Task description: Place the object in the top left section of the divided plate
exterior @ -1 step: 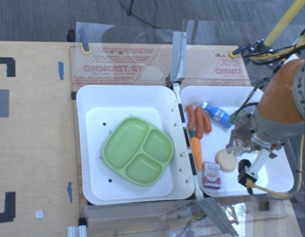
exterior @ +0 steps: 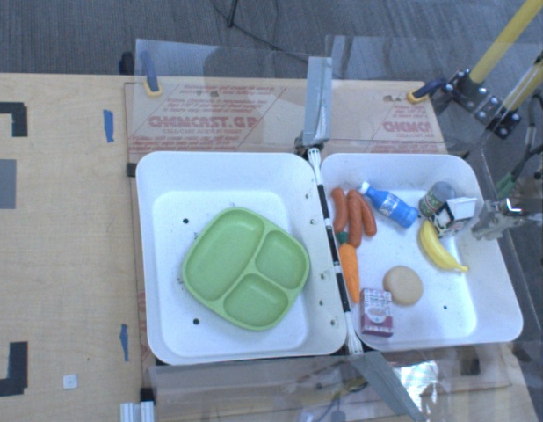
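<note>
Nothing placed yet — the green divided plate [exterior: 245, 268] carries nothing, the food lies in the bin at 3 o'clock, and the gripper [exterior: 493, 221] there shows too little to tell its state.

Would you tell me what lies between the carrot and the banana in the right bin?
In the camera view, a round tan bun lies between the carrot and the banana, slightly nearer the bin's front.

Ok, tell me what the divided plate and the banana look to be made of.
Divided plate: probably molded plastic, uniform light green, smooth with a soft sheen and rounded compartment rims. Banana: even yellow with a smooth skin; likely a plastic toy, though the camera view cannot rule out real fruit.
</note>
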`<action>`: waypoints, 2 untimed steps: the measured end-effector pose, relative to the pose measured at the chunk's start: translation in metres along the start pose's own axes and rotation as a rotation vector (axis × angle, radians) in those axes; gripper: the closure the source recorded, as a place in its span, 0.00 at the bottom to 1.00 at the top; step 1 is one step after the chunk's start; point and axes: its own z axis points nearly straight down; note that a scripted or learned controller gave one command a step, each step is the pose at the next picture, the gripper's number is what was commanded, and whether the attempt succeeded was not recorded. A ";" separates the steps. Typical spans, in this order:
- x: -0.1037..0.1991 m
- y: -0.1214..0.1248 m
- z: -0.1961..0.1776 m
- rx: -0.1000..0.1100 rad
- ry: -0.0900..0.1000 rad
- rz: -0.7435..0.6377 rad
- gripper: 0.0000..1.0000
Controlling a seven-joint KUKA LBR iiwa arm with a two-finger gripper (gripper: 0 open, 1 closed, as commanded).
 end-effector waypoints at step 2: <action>-0.019 -0.008 -0.024 0.003 0.002 -0.068 1.00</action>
